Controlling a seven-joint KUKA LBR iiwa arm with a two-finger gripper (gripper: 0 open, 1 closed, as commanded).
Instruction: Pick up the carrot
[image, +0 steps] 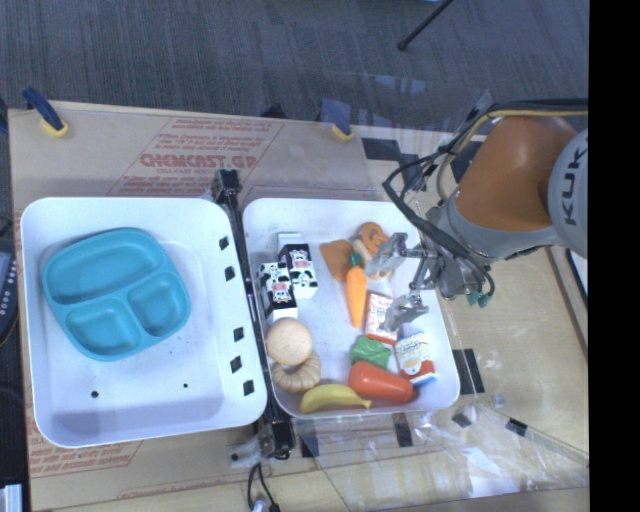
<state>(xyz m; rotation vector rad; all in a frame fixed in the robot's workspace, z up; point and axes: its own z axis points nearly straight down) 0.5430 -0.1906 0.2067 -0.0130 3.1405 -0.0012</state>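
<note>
The carrot (356, 295), orange with a green top end, lies upright-lengthwise in the middle of the right bin (262, 225). My gripper (397, 281) hangs over the bin's right side, just right of the carrot. Its two grey fingers (388, 250) stand apart, one near the carrot's top and one lower by a small red-and-white carton (379, 315). Nothing sits between them, so the gripper is open.
The right bin also holds two cow-print cartons (287, 275), a pretzel (372, 238), a bread bun (290, 343), a banana (332, 398), a red pepper (380, 382), a green piece (370, 353) and a small cup (414, 355). The left bin (60, 420) holds a blue divided plate (113, 291).
</note>
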